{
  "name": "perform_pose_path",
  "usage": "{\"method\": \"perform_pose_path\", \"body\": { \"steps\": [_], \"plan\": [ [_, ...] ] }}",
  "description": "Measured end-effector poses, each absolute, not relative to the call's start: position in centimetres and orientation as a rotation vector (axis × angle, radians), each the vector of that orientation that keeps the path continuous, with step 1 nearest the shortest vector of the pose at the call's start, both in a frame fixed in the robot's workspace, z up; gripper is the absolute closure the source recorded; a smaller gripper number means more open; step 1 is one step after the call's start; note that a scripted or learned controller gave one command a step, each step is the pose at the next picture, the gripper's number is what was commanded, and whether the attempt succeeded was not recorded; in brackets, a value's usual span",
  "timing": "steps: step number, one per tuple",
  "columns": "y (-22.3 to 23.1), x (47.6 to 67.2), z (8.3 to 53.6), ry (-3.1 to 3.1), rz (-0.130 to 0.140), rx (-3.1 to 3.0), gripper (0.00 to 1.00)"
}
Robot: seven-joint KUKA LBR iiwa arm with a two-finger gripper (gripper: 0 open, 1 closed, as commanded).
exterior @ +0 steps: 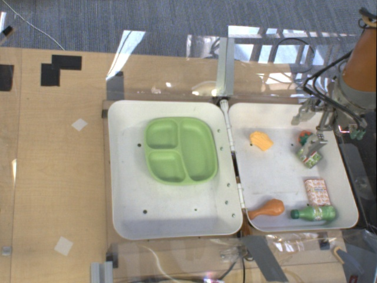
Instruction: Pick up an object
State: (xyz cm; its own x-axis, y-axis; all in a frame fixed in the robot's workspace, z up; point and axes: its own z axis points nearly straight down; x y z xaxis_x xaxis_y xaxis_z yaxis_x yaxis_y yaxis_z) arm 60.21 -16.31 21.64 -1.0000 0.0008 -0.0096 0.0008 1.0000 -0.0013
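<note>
Green carton (310, 156) at gripper (314, 144), finger state unclear, pink box (317, 191), bottle (314, 214), drumstick (266, 209) nearby

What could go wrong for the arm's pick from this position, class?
1. The gripper sits at a small green carton beside a red item; it might nudge or catch both.
2. The carton looks tilted, so it may slip.
3. It lies near the right bin's wall, leaving little room.

The tan wooden table (53, 175) is carrying two shallow white bins sitting side by side, touching along their inner edges: the left bin (126, 211) and the right bin (277, 175). Black rectangular marks (59, 68) are showing on the table's far left corner.
</note>
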Motion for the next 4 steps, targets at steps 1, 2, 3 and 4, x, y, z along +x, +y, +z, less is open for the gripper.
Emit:
{"method": "perform_pose_path", "body": {
  "steps": [1,2,3,4],
  "plan": [
    [-20.0,61.8,9.1,3.124,-0.007,-0.024,0.0],
    [-19.7,62.1,10.4,3.115,-0.01,-0.038,1.0],
    [-15.2,65.7,8.9,3.127,0.0,-0.057,1.0],
    [-8.3,67.3,8.9,3.128,0.004,-0.033,1.0]
  ]
}}
